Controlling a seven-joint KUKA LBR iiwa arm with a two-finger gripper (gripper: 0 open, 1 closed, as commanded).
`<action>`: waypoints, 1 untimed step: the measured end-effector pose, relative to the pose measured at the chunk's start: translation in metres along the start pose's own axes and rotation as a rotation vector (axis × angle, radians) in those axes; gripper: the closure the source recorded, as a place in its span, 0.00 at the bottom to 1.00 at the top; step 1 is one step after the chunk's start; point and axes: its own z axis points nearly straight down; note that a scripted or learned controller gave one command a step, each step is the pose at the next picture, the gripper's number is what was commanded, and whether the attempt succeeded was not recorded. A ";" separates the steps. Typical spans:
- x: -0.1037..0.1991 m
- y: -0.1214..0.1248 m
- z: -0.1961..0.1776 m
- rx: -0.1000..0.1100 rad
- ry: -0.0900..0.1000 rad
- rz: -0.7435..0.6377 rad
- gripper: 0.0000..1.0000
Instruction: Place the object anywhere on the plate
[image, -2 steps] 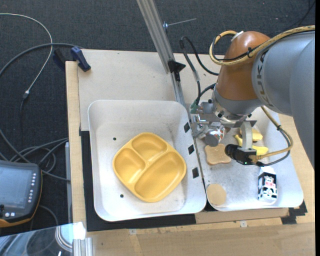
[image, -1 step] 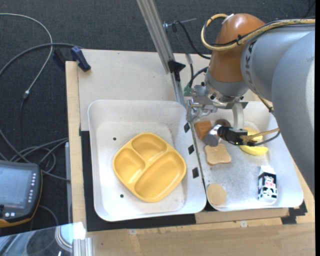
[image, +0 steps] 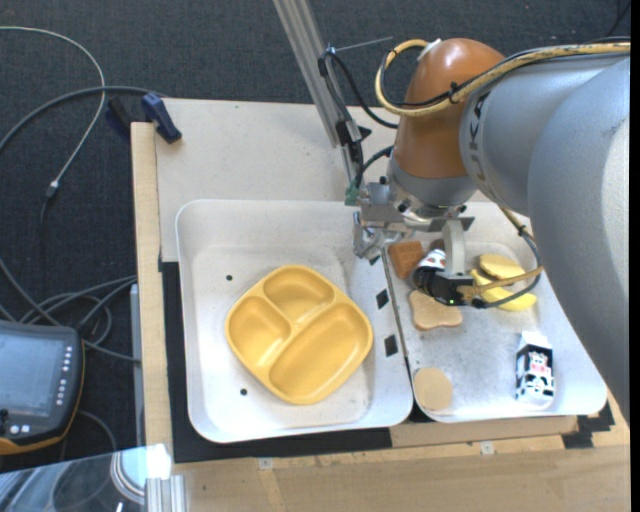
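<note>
The gripper (image: 372, 243) hangs low over the wall between the two bins, towards the far end. Whether its grip is open or closed can't be told from up here. Just beside it, in the right bin (image: 480, 350), lies a brown toast piece (image: 404, 259). A pale bread slice (image: 436, 312) sits nearer, and a round tan disc (image: 433, 388) is close to the near rim. A yellow banana (image: 506, 281) and a cow-patterned carton (image: 535, 372) lie off to the right. Over in the left bin (image: 200, 250), the yellow three-compartment plate (image: 300, 335) rests mid-floor, well apart from them all.
</note>
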 end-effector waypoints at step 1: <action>0.039 -0.023 0.000 0.001 0.000 0.000 1.00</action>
